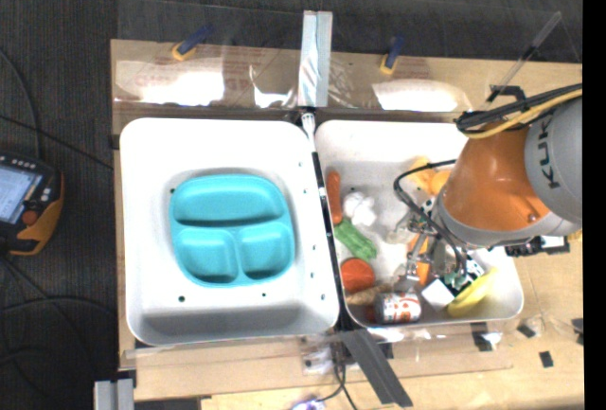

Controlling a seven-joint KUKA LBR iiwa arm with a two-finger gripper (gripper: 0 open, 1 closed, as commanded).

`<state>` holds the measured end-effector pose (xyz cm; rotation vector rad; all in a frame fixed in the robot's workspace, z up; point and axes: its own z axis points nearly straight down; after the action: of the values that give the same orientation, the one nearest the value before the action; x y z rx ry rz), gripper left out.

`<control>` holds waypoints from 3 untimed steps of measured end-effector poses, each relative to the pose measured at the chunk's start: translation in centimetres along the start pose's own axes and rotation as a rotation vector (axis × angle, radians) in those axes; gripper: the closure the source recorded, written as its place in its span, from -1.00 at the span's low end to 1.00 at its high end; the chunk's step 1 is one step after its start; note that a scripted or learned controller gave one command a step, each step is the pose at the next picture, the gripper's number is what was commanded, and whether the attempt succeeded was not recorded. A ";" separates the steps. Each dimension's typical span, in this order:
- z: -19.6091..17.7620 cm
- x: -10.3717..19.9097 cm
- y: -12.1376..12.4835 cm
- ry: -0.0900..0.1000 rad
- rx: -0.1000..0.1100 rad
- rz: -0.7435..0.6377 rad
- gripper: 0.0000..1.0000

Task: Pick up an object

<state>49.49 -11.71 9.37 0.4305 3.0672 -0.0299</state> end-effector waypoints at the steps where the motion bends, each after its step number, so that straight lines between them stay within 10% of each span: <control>1: 0.0 0.0 0.1 -0.002 0.002 -0.010 -1.00; 3: 0.1 -0.1 -0.3 0.004 -0.006 0.011 -1.00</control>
<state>49.48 -12.00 9.31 0.4479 3.0681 -0.0186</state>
